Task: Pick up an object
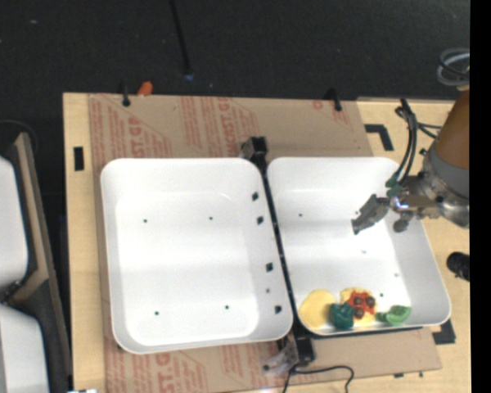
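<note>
Looking down, you see two white bins side by side on the bench [90, 137]. Your left bin [188, 252] shows bare floor. Your right bin [352, 244] keeps its toys in the near corner: a pale yellow piece [315, 308], a teal piece [341, 316], a red-orange piece [361, 300] and a green piece [397, 313] (bunched too tightly to tell any long axis). Your gripper [368, 214] hangs over the right bin's middle, well apart from them; whether it is parted or closed, you cannot tell.
</note>
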Robot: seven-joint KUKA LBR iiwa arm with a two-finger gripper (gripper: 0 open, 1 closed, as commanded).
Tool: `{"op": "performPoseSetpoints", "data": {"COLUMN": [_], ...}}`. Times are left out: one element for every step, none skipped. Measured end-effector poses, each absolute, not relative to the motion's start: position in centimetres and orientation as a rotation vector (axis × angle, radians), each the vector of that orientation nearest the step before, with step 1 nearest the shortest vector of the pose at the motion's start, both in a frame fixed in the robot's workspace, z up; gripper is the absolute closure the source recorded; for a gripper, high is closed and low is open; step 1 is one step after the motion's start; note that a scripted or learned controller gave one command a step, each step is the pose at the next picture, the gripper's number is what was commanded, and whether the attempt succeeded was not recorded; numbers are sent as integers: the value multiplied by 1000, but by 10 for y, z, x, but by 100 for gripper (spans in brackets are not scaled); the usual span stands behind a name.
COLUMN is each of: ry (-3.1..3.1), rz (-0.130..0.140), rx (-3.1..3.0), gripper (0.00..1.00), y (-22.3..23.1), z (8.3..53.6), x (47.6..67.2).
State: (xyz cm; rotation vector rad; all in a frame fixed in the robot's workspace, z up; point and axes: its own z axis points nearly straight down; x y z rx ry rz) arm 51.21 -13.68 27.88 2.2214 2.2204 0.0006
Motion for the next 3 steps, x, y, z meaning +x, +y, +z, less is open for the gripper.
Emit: {"op": "performPoseSetpoints", "data": {"ry": [2220, 2222, 2223], "rz": [-8, -6, 3], "rx": [2233, 2228, 2221], "gripper": [0, 0, 0], "y": [-154, -194, -227], "z": [169, 98, 101], "x": [507, 537, 572]}}
